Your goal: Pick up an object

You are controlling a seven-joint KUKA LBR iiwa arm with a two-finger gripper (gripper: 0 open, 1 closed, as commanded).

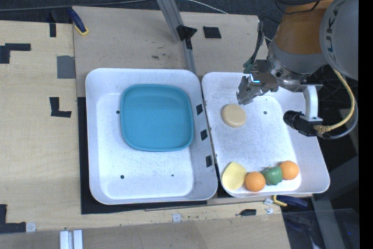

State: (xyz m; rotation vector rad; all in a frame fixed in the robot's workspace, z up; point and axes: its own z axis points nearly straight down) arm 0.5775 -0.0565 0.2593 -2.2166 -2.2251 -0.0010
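A grey robot arm with an orange band reaches in from the right over two shallow white bins set side by side on a bench. The pick-up looks not yet done: nothing is visibly lifted, and every object lies on a bin floor. The gripper [249,89] hangs over the far part of the right bin [268,131]; whether it is spread or closed cannot be told from this slanted overhead view. The likeliest target, a pale round disc [234,115], lies just beside the gripper, slightly nearer the camera and to the left, apparently apart from it. Along that bin's near edge sit a yellow piece [233,175], an orange ball [254,181], a green item [272,175] and a second orange ball [289,170], well away from the gripper. The left bin [105,125] holds a blue square plate [156,116].
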